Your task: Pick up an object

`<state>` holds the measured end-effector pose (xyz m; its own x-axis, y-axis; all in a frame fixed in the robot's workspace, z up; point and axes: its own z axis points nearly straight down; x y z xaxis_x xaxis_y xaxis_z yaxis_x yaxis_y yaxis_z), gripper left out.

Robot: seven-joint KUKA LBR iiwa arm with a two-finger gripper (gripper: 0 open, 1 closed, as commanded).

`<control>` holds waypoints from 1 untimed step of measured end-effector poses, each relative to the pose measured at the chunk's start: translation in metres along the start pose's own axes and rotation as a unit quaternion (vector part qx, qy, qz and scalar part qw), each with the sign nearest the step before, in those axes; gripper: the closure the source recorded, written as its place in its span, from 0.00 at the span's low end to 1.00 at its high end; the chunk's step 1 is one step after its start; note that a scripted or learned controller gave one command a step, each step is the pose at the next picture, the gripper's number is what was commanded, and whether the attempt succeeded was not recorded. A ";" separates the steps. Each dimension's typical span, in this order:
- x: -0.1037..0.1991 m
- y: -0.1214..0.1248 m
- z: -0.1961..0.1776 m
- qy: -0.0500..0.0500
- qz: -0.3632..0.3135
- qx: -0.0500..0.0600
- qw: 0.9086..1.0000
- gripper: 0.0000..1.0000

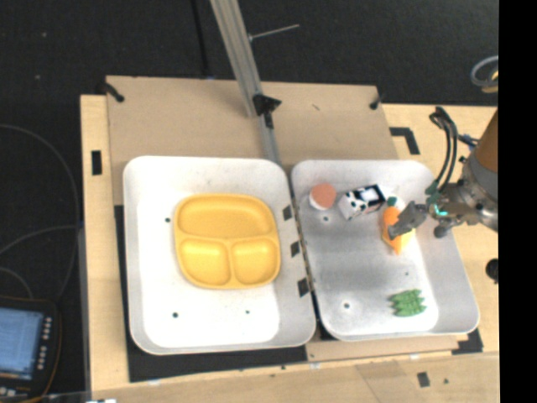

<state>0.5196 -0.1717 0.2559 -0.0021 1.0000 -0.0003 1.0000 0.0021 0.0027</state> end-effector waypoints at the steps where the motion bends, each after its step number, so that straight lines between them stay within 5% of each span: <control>1: 0.003 -0.009 0.055 0.000 0.001 0.002 1.000 0.00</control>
<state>0.5112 -0.1682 0.2013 0.0000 1.0000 -0.0007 1.0000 0.0000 -0.0018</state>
